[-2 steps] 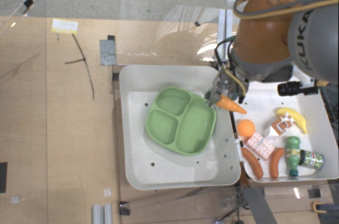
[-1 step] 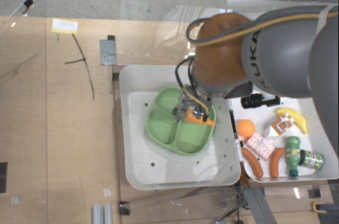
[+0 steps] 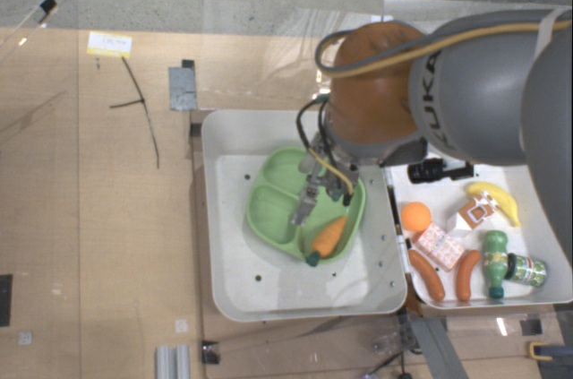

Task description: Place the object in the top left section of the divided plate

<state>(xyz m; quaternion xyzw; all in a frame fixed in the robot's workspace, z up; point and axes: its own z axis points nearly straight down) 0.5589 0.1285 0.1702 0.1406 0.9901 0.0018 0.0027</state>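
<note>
Grey arm reaching over the left bin (image 3: 224, 279), gripper (image 3: 318, 189) above the green divided plate (image 3: 269, 207), fingers apart and gripping nothing, toy carrot (image 3: 327, 238) lying in the plate's lower right section

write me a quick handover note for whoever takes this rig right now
End effector: over the green divided plate in the left bin; finger state can't be read.
Carrot: lying in the plate's lower right section, nothing gripping it.
Right bin: orange, banana, two sausages, bottle, small boxes.
Done: carrot is on the plate.
Left: the top left section has nothing in it; the carrot likely has to go there.
</note>
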